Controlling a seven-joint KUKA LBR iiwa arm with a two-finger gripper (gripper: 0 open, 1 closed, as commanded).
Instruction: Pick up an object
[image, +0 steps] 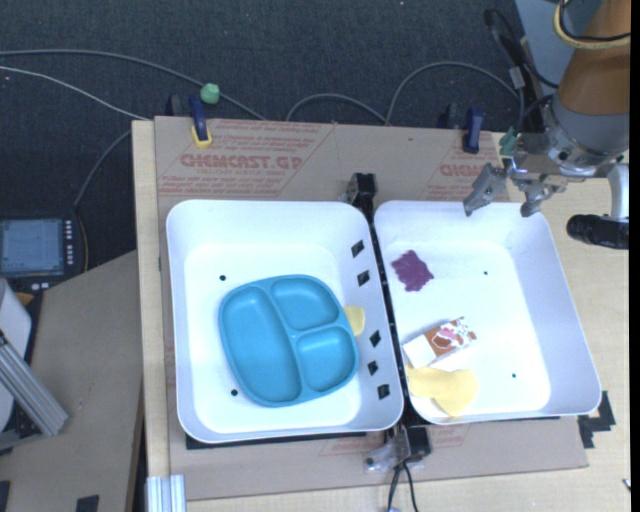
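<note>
Camera view looks down on two white bins side by side on a cardboard-covered bench. Left bin (190, 300), in the middle of the frame, holds a blue divided tray (287, 340) with three compartments, lying flat toward the bin's lower half. A small yellow piece (354, 320) peeks out at the tray's right edge, touching it.

Right bin (545, 290) holds three things. A purple scrap (412, 270) lies in its upper left part. Below it, near the lower left corner, a small red-and-white carton (441, 343) lies tilted. Just beneath the carton, touching it, is a yellow floppy item (445, 388) against the bin's lower wall.

At the upper right of the frame the gripper (507, 194) hangs over the right bin's far rim, fingers spread apart with nothing between them, well apart from all three objects.
</note>
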